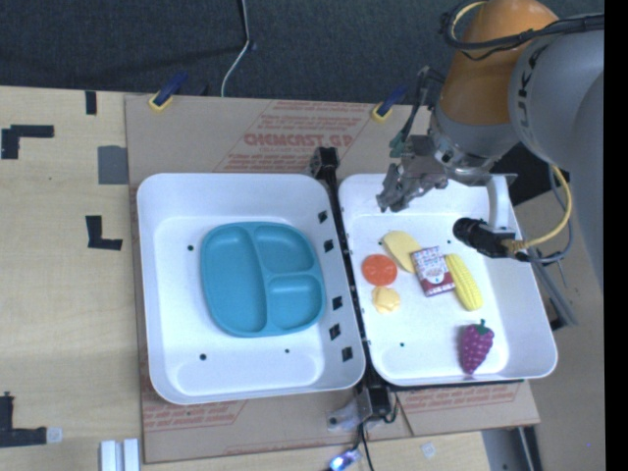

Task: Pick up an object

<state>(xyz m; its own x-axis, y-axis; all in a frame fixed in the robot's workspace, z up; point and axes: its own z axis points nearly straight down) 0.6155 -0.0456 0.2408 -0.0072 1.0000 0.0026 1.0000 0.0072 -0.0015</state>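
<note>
In the right bin [520,356] lie several toy foods: a yellow banana [398,249], an orange tomato [380,269], a small yellow piece [387,300], a red packet [431,270], a corn cob [464,282] and purple grapes [475,345]. My gripper [397,193] hangs over the bin's far left corner, above and just behind the banana. Nothing shows between its fingers. The left bin [167,209] holds a blue divided plate [263,278].
Both bins rest on a cardboard sheet [285,135] on the wooden bench. Black clips [327,165] join the bins along the middle wall. The grey arm and its orange band [496,42] fill the upper right, with a black cable [491,235] hanging over the right bin.
</note>
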